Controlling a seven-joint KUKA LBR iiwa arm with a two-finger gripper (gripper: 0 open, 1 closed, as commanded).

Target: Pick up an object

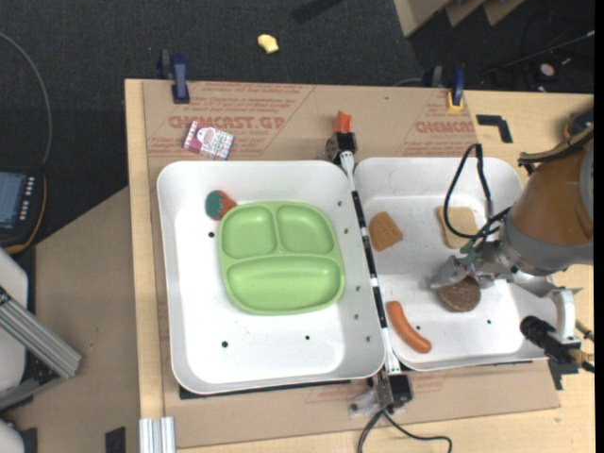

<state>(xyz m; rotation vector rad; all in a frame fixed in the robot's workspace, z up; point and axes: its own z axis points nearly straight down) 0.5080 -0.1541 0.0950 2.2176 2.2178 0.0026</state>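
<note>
While my arm (552, 217) is reaching in from the right over the right bin (415, 185), my pincer (464, 270) is hanging low above that bin's floor, right at a round brown patty-like piece (461, 296). Its metal tip is sitting at the upper edge of the brown piece, and the two are looking as if they are touching, though I cannot tell for certain. How far my pincer is standing open I cannot tell either: from this slant its end is reading as one grey cluster. Nothing is showing itself clamped in it.

Other things are lying in the same bin. A tan toast-like slice (460, 218) is resting just behind my pincer, partly hidden by a black cable (467, 173) that is looping up from my wrist. An orange-brown wedge (384, 231) is lying near the bin's left wall, and an orange sausage (408, 327) is lying at a slant toward the front left corner, well apart from my pincer.

Beside it, the left bin (184, 281) is carrying a green divided plate (280, 258) with three compartments, and a small red and teal object (220, 203) is sitting just beside the plate's back left corner. On the surface (146, 206) behind the left bin a small pink packet (208, 140) is lying flat.
</note>
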